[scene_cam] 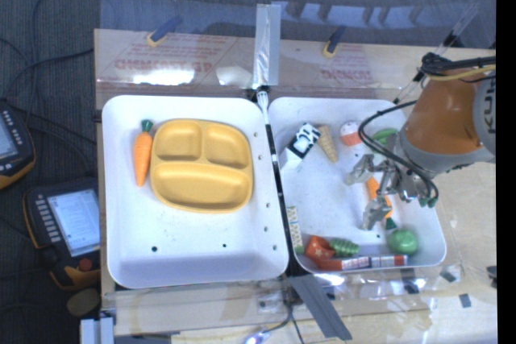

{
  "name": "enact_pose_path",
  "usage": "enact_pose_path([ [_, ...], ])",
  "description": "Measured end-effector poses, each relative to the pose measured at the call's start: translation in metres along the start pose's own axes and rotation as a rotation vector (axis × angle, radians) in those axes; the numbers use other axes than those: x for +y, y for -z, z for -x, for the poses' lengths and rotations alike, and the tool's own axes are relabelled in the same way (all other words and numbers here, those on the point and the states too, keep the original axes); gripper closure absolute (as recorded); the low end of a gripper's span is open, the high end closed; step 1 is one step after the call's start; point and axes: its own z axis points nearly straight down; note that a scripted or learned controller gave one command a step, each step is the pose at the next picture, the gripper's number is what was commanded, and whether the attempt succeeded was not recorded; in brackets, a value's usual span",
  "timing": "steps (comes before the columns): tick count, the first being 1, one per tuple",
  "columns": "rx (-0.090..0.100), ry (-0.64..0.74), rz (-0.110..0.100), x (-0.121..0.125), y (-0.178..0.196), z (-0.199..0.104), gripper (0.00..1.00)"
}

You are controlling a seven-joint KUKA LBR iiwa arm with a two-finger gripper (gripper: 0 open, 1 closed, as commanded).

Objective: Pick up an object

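My gripper (pixel 367 193) hangs low over the right bin (pixel 322 193), below the arm's orange band (pixel 443 121). Its fingers stand open, one fingertip (pixel 356 171) pointing up-left and the other down. A small orange carrot-like toy (pixel 372 188) lies between them on the bin floor, not gripped. Close by are a green ball (pixel 401 240), an ice-cream cone (pixel 328 143), a black-and-white toy (pixel 304 139) and a round red-and-white piece (pixel 349 133). A green item (pixel 385 136) is partly hidden behind the arm's cable.
Along the right bin's front edge lie a red pepper (pixel 317 249), a green pod (pixel 342 246) and a marker (pixel 372 262). The left bin (pixel 193 246) holds a yellow divided plate (pixel 201 165) with a large carrot (pixel 143 153) beside it.
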Motion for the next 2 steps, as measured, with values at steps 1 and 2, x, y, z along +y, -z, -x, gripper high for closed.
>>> enact_pose_path([
  [1,-0.004,0.002,-0.003,0.001,0.011,0.002,1.00],
  [2,-0.001,-0.057,0.002,0.057,0.100,0.004,1.00],
])
